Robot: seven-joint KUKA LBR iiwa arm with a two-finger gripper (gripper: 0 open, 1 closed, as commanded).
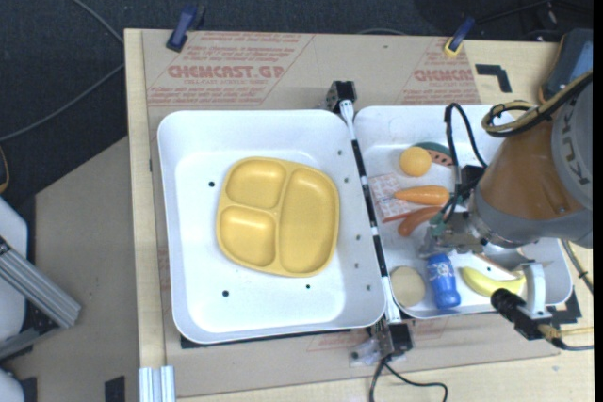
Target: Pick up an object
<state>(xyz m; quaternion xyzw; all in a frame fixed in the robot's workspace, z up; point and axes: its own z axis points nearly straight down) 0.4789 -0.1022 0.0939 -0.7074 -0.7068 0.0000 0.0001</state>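
The right bin holds several small items. An orange ball lies at the back, with an orange carrot and a reddish sausage below it. Nearer the front are a blue can, a yellow banana and a pale round piece. My gripper hangs low in this bin, just above the can's top end and beside the sausage's right tip. The wrist and its orange band hide the bin's right half.
The left bin carries a yellow divided plate. A clear packet lies by the wall between the bins. Blue clamps grip the cardboard's far edge. A black cable loops over the right bin.
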